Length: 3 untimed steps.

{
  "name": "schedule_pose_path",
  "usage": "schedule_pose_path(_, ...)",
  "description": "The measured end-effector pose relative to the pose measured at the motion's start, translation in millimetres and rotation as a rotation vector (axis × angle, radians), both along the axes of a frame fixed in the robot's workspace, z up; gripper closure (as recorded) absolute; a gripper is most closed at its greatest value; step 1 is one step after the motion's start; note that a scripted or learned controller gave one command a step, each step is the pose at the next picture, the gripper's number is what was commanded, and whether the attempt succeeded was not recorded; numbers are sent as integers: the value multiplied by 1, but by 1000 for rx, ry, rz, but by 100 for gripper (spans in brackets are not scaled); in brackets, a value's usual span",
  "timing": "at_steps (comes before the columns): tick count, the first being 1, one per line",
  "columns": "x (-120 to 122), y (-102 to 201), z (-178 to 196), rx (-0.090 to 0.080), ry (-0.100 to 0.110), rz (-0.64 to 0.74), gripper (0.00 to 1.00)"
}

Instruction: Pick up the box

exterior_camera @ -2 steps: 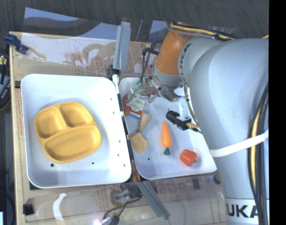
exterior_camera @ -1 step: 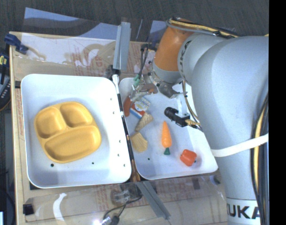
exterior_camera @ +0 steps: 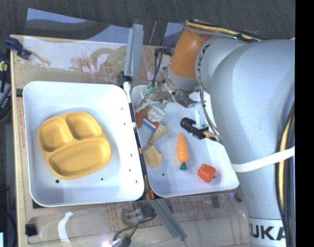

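Reaching in from the right, the grey arm (exterior_camera: 249, 112) covers much of the right bin (exterior_camera: 167, 189), hiding its far right side. The gripper (exterior_camera: 156, 94) sits low over the bin's upper left corner, but its tip is a dark, cluttered shape and I cannot tell whether it is open or closed. Just under it lies the box (exterior_camera: 156, 112), small and white with printed markings, partly covered by the gripper and beside a red piece (exterior_camera: 140, 120); whether they touch is unclear. Below are two tan wedges (exterior_camera: 153, 156), a carrot (exterior_camera: 182, 148) and an orange-red block (exterior_camera: 207, 173). In the left bin (exterior_camera: 33, 189) rests a yellow divided tray (exterior_camera: 74, 144).
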State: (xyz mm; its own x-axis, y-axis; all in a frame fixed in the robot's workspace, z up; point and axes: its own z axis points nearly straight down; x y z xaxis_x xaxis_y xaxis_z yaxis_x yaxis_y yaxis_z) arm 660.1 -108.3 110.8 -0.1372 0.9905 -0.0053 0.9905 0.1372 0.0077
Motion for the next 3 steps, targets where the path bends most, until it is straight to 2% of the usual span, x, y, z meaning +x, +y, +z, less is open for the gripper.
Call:
schedule_pose_path(1,1,0,10,0,-1,4,100)
schedule_pose_path(2,1,1,10,0,-1,4,0)
schedule_pose_path(3,-23,-17,-11,2,-5,105,0)
